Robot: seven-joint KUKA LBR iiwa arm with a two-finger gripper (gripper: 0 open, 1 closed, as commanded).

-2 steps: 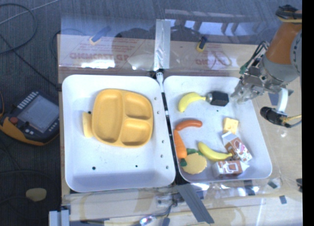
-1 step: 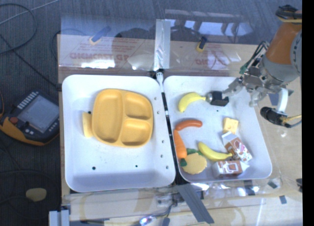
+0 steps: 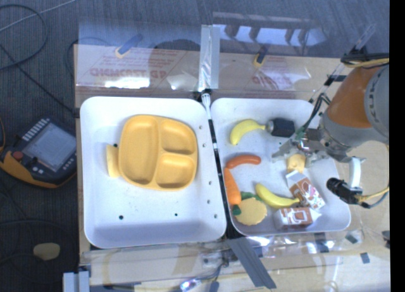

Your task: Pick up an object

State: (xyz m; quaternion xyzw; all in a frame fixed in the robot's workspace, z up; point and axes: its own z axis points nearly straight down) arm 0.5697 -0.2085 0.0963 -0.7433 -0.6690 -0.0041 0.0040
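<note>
In the right bin (image 3: 218,158), the gripper (image 3: 296,148) hangs low near the middle, just above a small yellow block (image 3: 295,162); whether it grips anything I cannot tell. Around it lie a banana (image 3: 243,130) with a dark piece (image 3: 282,126) beside it, a red sausage (image 3: 243,161), a carrot (image 3: 231,187), a second banana (image 3: 276,196), a round cookie (image 3: 252,211) and two small cartons (image 3: 305,192). The left bin (image 3: 95,215) holds a yellow divided tray (image 3: 157,151)
</note>
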